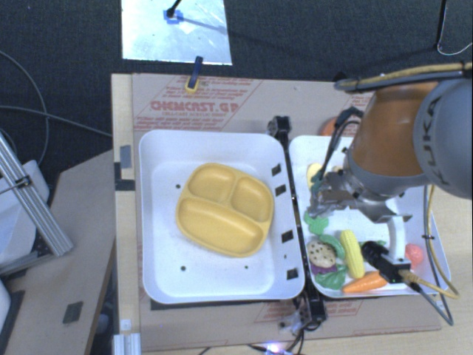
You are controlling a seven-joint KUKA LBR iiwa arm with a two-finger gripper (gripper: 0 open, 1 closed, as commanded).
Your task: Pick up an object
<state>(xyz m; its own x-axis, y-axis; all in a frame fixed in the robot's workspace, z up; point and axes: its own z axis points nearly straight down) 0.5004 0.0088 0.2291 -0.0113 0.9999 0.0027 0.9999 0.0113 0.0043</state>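
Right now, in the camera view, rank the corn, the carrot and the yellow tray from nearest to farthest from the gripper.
1. Corn, right bin, just below the gripper.
2. Carrot, right bin, by its lower edge.
3. Yellow tray, left bin.

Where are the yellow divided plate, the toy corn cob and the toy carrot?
yellow divided plate (pixel 224 208): camera view, its centre ridge.
toy corn cob (pixel 350 251): camera view, mid-cob.
toy carrot (pixel 363 282): camera view, orange body.

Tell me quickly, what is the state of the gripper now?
Gripper: low over the right bin, above the toy food; open or closed cannot be told.
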